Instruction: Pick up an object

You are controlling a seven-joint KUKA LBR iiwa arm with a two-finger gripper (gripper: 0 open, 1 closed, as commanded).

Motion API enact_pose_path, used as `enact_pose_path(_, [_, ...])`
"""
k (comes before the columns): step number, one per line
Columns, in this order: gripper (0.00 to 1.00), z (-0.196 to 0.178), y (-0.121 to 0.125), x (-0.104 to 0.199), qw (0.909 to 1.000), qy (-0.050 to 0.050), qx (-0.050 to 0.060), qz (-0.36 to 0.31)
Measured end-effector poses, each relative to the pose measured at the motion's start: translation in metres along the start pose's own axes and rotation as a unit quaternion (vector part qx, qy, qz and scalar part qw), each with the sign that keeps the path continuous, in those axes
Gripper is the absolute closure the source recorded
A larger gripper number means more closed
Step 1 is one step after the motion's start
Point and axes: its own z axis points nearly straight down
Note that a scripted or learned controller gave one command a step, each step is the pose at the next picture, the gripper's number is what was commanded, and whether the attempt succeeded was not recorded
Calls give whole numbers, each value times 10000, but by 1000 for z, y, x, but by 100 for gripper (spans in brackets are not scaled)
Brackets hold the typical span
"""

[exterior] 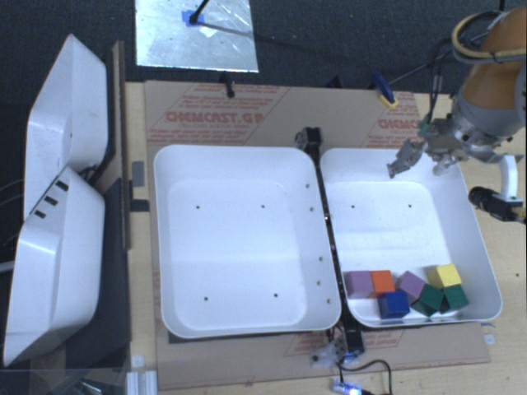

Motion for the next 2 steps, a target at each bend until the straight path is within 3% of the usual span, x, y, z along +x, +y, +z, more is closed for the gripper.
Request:
enact_pose_path(1, [0, -3, 1, 0, 10000, -3, -29, -3])
enact_pose_path(2, [0, 43, -7, 2, 10000, 0, -11, -2])
